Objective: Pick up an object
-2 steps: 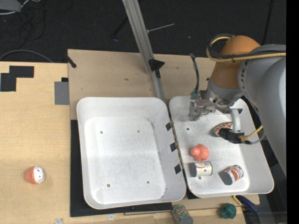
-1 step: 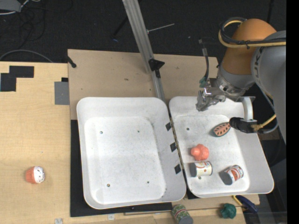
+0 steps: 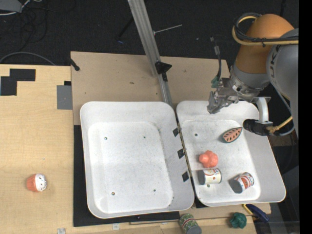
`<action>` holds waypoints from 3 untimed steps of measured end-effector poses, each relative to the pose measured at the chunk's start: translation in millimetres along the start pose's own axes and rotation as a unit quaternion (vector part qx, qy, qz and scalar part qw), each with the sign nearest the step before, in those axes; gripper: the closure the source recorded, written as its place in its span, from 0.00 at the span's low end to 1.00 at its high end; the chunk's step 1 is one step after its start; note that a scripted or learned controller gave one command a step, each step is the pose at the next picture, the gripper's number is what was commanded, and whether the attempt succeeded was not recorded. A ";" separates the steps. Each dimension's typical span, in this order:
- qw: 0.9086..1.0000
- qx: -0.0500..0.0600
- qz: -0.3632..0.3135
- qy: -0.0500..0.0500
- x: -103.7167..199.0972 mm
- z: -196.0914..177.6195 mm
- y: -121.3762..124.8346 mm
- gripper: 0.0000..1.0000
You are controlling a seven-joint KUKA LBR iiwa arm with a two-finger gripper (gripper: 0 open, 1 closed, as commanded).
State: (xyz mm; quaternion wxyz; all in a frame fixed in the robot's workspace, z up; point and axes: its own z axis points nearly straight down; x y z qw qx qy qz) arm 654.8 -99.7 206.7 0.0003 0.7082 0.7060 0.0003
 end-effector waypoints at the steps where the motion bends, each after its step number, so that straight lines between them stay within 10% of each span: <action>1: 1.000 0.002 -0.003 0.001 47.1 -13.7 -23.8 1.00; 3: 1.000 0.003 -0.004 0.001 153.2 -17.6 -52.0 1.00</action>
